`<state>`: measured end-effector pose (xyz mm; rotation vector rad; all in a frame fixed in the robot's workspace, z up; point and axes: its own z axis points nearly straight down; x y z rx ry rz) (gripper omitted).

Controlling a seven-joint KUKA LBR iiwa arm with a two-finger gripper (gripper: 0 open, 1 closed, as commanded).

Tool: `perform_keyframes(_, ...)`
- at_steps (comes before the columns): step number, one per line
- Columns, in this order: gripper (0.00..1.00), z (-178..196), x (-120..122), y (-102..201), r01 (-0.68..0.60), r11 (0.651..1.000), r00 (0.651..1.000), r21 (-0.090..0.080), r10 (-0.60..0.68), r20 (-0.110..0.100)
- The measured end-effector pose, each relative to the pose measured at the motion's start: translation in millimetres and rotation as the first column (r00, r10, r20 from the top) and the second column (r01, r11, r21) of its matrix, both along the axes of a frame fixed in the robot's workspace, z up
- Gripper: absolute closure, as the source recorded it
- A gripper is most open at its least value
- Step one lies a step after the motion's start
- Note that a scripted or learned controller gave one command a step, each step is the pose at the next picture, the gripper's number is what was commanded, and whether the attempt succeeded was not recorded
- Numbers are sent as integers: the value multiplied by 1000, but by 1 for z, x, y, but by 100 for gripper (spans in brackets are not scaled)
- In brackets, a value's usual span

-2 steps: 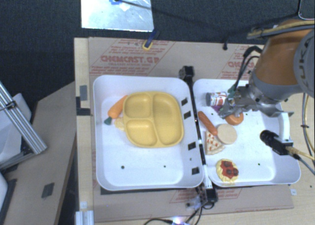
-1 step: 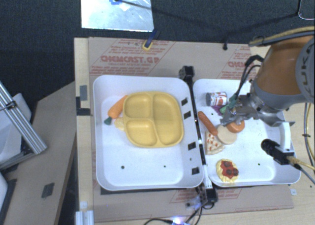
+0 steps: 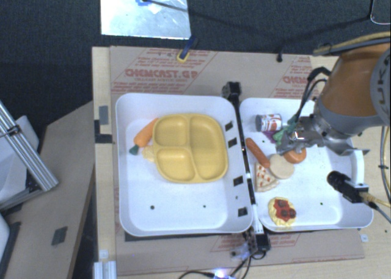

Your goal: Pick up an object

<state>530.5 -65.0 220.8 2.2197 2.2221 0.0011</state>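
The yellow three-compartment plastic plate (image 3: 186,148) covers part of the orange toy carrot (image 3: 145,132) on its left. Right of the plate, the two-finger metal gripper (image 3: 291,141) overlaps a round orange item (image 3: 295,155), identity unclear. The small can's (image 3: 267,123) label is illegible. The grey arm (image 3: 357,97) is cut off by the frame edge.

You are looking at a crowded left half of the right bin (image 3: 342,213): can (image 3: 267,123), hot dog (image 3: 257,152), pizza slice (image 3: 264,178) and spaghetti plate (image 3: 282,210) are blocking passage there. The yellow tray (image 3: 186,148) is occupying the left bin's (image 3: 131,198) middle, leaving its near strip passable.
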Motion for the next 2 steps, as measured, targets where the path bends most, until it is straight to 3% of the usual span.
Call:
perform_keyframes(1, 100, 13, 4, 8, -4, 1000, 1000, 1, 4, 1)
perform_keyframes(2, 100, -7, 11, 5, -1, 1000, 1000, 0, 1, -1)
